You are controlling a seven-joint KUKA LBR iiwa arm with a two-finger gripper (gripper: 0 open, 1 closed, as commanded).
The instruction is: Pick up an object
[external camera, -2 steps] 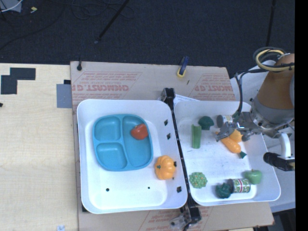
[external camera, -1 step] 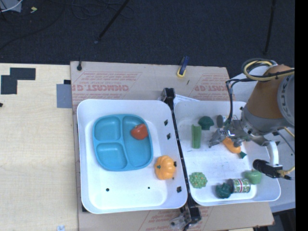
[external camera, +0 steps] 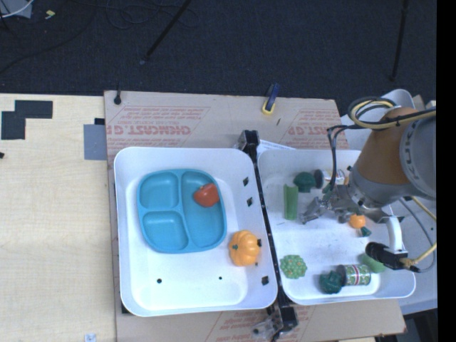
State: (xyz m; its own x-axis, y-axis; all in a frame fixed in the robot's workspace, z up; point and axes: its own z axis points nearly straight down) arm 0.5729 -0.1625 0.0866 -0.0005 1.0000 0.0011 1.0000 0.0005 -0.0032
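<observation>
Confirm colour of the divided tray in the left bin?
Light blue; the divided tray shows clearly in the camera view.

A robotics lab: cardboard-lined bench (external camera: 57, 212), white bins (external camera: 128, 262), loose cables (external camera: 128, 6) behind.

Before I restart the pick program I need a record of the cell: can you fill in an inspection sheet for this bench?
Surface: two white bins, left bin, right bin, on cardboard.
Job's things: blue divided tray holding red piece; orange pumpkin beside it. Right bin: green stick, dark green piece, green round piece, small bottle, small orange piece.
Clutter: nothing seen.
Grippers: gripper low in right bin, beside green stick.
Cables: yellow-black loops on arm.
Surroundings: dark floor, clamp.
</observation>
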